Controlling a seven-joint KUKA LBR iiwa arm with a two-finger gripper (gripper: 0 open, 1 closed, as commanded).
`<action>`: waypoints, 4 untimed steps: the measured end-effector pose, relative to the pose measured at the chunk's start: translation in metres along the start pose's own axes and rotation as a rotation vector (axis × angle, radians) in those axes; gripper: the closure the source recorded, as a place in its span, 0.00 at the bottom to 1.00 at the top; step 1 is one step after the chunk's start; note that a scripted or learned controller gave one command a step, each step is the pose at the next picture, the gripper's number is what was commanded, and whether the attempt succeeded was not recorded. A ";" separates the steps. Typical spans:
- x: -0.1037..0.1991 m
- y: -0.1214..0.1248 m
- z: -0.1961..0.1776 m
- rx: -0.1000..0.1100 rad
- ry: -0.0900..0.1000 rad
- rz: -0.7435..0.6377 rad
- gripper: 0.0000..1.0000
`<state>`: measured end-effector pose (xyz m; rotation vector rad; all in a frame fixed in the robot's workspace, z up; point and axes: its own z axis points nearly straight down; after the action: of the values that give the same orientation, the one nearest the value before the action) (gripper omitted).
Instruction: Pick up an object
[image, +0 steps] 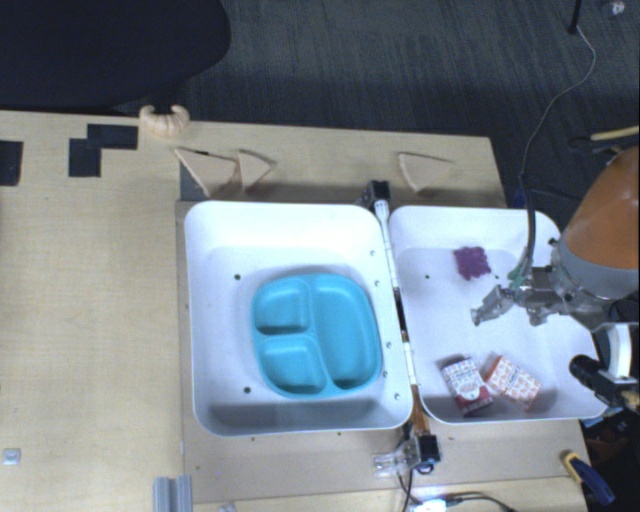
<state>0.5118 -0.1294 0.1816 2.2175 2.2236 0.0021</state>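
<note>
The metal two-finger gripper (492, 306) is being held low over the right white bin (430, 400); its opening cannot be told, and nothing is being seen in it. Near it are lying a small purple crumpled object (472, 262) and two red-and-white patterned packets (490, 383). The blue divided plastic tray (315, 334) is sitting in the left bin. A descent here is risking bare floor being struck.
</note>
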 end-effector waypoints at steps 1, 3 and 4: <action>-0.060 -0.024 0.095 -0.004 -0.003 0.001 0.00; -0.019 0.074 -0.017 -0.005 0.000 -0.003 1.00; -0.077 0.061 0.006 0.000 -0.002 -0.001 1.00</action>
<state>0.5731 -0.2067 0.1752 2.2154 2.2238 0.0006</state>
